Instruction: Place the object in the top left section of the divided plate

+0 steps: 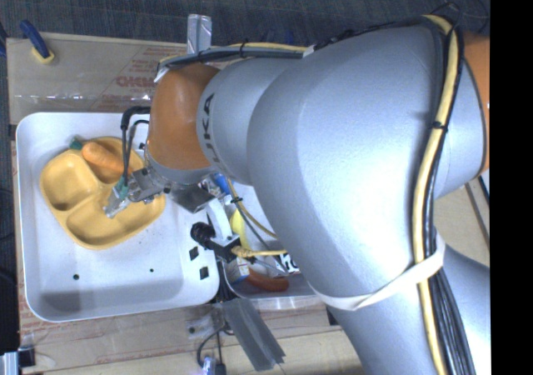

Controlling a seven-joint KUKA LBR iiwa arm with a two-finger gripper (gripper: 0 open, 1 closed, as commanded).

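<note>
Over the left bin (50, 298), the gripper (117, 201) hangs low above the yellow divided plate (71, 190), fingers' spread impossible to read, while the orange carrot (104, 157) lies in the plate's upper section, so any release wants a straight, unhurried lift.

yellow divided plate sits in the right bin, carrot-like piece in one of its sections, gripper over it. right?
Not quite: the camera view shows the yellow divided plate in the left bin, not the right. The rest holds: an orange carrot-like piece lies in one section, with the gripper over the plate.
</note>
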